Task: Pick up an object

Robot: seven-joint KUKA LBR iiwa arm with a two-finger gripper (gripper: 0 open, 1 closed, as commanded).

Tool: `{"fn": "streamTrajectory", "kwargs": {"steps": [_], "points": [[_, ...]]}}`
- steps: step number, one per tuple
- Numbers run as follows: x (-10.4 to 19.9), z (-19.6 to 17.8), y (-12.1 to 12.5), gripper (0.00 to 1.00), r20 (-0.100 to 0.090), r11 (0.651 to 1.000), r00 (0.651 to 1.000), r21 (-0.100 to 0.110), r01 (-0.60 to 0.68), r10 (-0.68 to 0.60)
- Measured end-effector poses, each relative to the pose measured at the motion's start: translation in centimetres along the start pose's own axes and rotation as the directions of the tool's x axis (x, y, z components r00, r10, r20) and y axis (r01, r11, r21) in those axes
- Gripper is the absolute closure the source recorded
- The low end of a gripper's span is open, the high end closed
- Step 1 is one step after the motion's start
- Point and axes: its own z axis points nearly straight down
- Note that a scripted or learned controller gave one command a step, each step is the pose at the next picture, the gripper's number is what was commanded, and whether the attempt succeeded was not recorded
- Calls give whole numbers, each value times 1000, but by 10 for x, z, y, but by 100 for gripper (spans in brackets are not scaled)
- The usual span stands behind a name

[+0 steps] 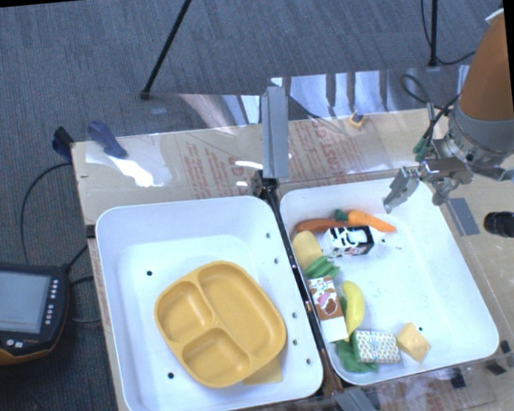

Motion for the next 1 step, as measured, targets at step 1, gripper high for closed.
{"fn": "streamTrajectory", "kwargs": {"steps": [1], "points": [[57, 157, 31, 0, -3, 983, 983, 9, 182, -182]]}}
